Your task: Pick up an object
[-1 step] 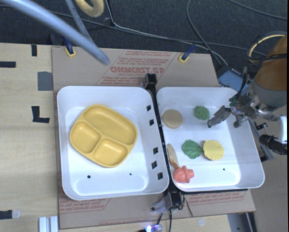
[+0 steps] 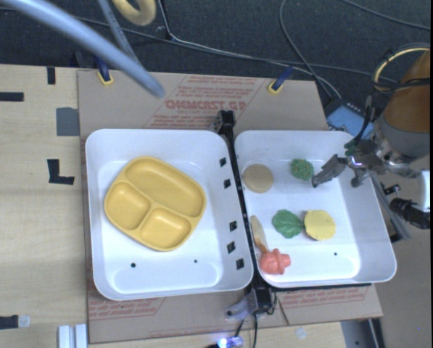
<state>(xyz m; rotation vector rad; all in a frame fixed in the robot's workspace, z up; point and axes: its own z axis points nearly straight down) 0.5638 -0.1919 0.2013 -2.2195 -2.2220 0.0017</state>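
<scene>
From the camera above, my arm (image 2: 408, 114) comes in at the right edge of the frame, grey with its orange band showing near the upper right. My tool (image 2: 332, 171) hangs over the upper right part of the right bin (image 2: 361, 263), its dark fingers spread apart, with nothing between them. One finger tip points left and down toward the small green broccoli-like piece (image 2: 301, 169), which lies just beside it but apart from it.

The right bin holds the things I could pick. A round tan disc, perhaps a cookie (image 2: 258, 178), sits in its upper left part, near the divider between the bins. Lower, near the middle, a green leafy piece (image 2: 288, 223) touches a yellow round piece (image 2: 320, 225) on its right. Along the bin's left wall lies a thin tan stick-shaped item (image 2: 258, 232), and just below it a red-orange lumpy toy (image 2: 275, 262), the two touching or nearly so; I cannot tell which at this sharpness.

The left bin (image 2: 114, 267) carries a yellow divided plate (image 2: 154, 203) with three compartments, lying flat and turned at a slant.

Both bins rest on a cardboard sheet (image 2: 201, 96) with red print, on the wooden desk (image 2: 27, 216). Dark cables (image 2: 303, 49) run across the black floor at the top of the frame.
</scene>
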